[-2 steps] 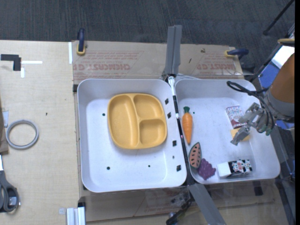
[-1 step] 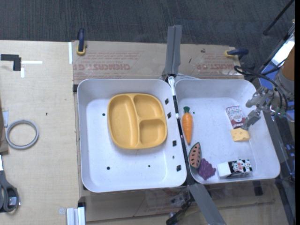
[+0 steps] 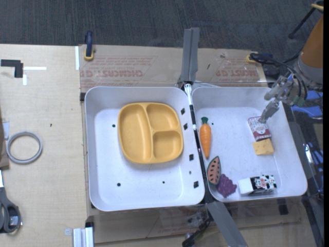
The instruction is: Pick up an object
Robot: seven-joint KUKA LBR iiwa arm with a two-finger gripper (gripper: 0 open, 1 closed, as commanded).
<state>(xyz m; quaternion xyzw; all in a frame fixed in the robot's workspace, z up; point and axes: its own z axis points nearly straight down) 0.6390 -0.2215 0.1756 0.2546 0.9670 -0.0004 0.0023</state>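
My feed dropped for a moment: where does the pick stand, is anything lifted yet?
Nothing looks lifted. The hand is down in the right white bin, its tip at the small red-and-white carton, which lies on the floor beside the yellow cheese wedge. The orange toy carrot and the other toys lie untouched. The grasp and lift remain; I cannot tell the grip state.

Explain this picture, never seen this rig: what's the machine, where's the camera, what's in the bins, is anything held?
One fixed camera looks down at a slant on two white bins. The grey arm reaches in from the right; its gripper hangs just above a small red-and-white carton, with nothing visibly held. The left bin has a yellow divided plate. The right bin has the carton, a cheese wedge, carrot, watermelon slice, purple grapes and a cow-print box.
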